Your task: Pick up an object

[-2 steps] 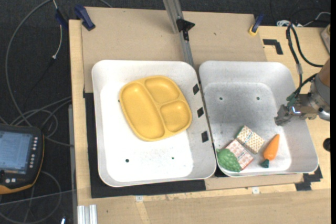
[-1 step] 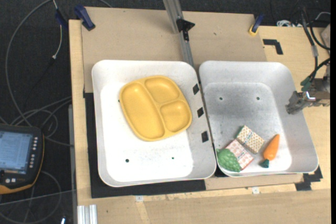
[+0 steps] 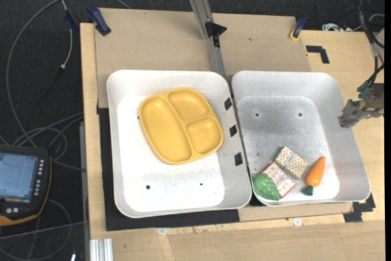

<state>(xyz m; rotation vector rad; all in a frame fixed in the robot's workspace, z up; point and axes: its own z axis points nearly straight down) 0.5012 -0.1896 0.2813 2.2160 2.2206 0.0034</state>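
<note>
Camera view puts your grey two-finger gripper (image 3: 353, 114) at the right bin's (image 3: 342, 101) outer rim, reaching in low from the right; you cannot tell its state. Below and inward of it, in that shallow white bin's near corner, lie an orange toy carrot (image 3: 315, 172), two small patterned packets (image 3: 285, 169) and a green leafy toy (image 3: 265, 185). Far across, the left white bin (image 3: 122, 131) bears a yellow three-part plastic plate (image 3: 180, 125) on the tan wooden bench (image 3: 159, 40)
</note>
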